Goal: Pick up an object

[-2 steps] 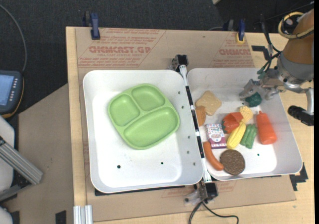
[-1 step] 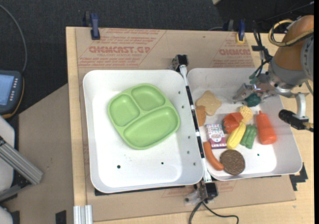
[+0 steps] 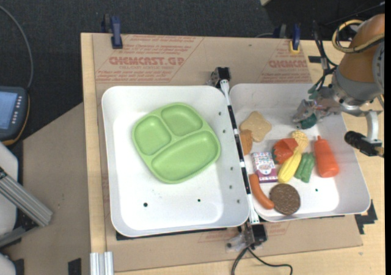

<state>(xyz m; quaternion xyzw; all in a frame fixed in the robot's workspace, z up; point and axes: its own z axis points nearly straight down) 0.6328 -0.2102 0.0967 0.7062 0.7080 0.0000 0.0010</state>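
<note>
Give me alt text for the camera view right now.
The gripper hovers over the upper part of the right bin, above a pile of toy food: corn, ketchup bottle, cookie, toast. The left bin holds a green divided plate.

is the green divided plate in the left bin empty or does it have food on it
Empty. The green plate shows bare compartments; the toy food all lies in the right bin.
</note>
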